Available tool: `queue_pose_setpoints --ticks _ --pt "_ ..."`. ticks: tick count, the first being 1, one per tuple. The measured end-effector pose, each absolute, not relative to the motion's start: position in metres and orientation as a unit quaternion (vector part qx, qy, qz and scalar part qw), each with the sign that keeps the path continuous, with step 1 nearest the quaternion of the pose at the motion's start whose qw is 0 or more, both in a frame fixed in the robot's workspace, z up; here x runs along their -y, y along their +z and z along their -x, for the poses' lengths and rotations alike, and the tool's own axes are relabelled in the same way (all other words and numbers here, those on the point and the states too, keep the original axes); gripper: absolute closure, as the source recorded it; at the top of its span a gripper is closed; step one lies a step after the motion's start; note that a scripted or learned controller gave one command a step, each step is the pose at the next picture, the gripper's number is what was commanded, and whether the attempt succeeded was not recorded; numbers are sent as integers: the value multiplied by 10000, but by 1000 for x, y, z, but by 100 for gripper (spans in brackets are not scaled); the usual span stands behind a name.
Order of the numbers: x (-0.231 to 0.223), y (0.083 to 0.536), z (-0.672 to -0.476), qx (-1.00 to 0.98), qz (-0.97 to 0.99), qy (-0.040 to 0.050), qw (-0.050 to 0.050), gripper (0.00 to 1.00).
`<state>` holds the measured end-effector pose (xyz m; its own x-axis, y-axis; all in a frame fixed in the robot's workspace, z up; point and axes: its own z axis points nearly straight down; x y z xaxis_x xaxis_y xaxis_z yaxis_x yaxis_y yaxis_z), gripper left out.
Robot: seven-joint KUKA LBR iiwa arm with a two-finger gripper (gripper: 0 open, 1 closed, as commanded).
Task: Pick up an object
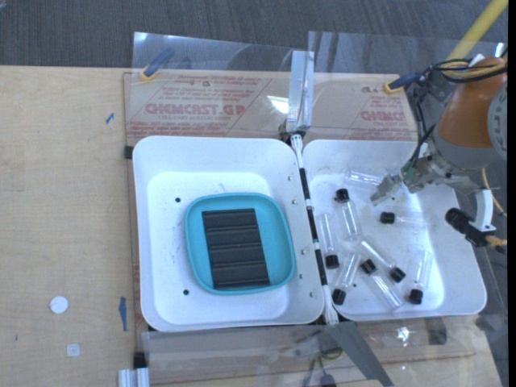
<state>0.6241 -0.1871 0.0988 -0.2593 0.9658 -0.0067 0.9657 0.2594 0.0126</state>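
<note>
Tubes (348, 220) with black caps lie in the right bin (463, 297), below-left of the end effector (389, 189). Red words behind read "CHEMCAST GP".

Two bins sit side by side on the bench (56, 176), touching along a middle seam. The left bin (153, 216) holds a tray (239, 244) with a ribbed insert (235, 247) lying in it. The right bin (459, 289) holds scattered capped vials (348, 218), and the gripper (390, 188) hangs over its back part.
</note>
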Motion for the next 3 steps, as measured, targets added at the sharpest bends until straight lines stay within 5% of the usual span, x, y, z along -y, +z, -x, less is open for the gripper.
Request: queue_pose_setpoints --ticks 1,2,3 --pt "156 87 -583 -8015 -5979 15 22 0" --pt "157 99 -585 -8009 -5987 32 55 100" --pt "157 99 -585 -8010 -5987 31 53 0"
